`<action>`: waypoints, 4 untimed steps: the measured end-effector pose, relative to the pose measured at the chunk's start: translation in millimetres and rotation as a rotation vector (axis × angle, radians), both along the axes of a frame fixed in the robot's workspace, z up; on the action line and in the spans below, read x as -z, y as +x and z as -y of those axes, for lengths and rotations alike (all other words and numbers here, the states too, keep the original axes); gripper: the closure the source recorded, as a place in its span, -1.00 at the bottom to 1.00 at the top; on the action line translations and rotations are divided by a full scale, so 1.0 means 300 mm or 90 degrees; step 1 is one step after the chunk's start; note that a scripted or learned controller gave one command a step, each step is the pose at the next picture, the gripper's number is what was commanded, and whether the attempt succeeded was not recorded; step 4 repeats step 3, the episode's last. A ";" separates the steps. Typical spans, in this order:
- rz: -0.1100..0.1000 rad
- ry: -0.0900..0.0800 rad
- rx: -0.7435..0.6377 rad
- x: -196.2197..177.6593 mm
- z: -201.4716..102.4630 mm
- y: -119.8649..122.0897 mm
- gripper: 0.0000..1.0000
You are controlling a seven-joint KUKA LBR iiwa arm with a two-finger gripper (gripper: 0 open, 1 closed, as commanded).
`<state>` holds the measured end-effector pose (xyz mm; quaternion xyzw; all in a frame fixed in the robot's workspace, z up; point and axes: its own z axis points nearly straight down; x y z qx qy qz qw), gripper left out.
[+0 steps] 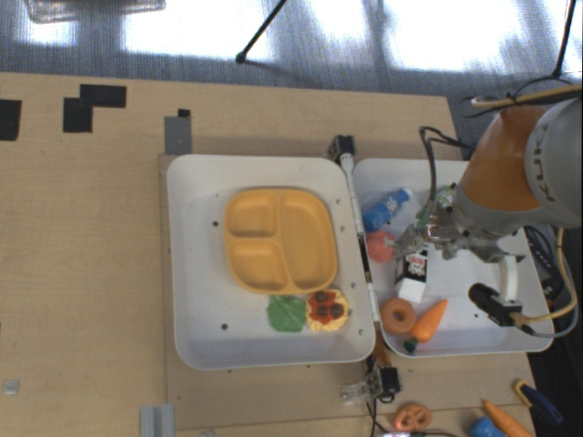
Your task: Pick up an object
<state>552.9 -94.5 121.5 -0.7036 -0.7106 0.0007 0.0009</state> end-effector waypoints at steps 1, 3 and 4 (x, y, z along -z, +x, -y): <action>0.005 0.000 -0.076 0.114 -0.003 -0.017 -1.00; 0.004 -0.001 -0.350 -0.277 -0.084 0.074 1.00; 0.004 -0.001 -0.350 -0.277 -0.084 0.074 1.00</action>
